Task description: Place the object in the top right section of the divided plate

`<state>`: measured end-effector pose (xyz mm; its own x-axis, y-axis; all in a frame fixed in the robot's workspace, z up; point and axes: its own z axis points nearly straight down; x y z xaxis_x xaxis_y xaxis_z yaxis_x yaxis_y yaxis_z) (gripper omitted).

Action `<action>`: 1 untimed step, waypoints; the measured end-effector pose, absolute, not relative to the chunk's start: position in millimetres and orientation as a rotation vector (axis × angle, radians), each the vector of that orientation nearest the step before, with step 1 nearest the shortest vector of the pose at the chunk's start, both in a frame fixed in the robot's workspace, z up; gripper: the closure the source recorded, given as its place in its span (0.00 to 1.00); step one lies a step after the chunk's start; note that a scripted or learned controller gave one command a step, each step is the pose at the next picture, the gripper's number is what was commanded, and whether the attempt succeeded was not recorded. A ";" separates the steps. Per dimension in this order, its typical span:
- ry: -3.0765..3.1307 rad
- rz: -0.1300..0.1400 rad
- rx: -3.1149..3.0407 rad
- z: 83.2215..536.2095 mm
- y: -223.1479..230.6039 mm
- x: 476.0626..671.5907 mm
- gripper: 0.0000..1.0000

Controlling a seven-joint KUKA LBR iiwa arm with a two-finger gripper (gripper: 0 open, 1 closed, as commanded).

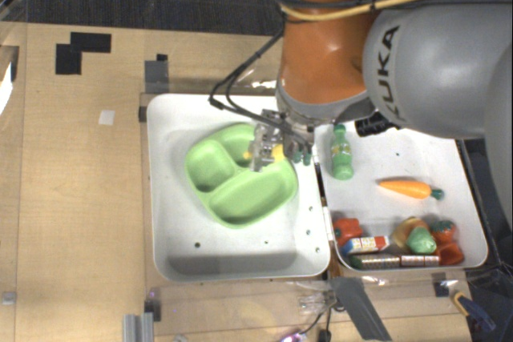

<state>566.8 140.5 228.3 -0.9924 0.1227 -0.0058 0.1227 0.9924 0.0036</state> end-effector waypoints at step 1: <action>3.134 0.003 0.034 275.6 86.8 503.5 1.00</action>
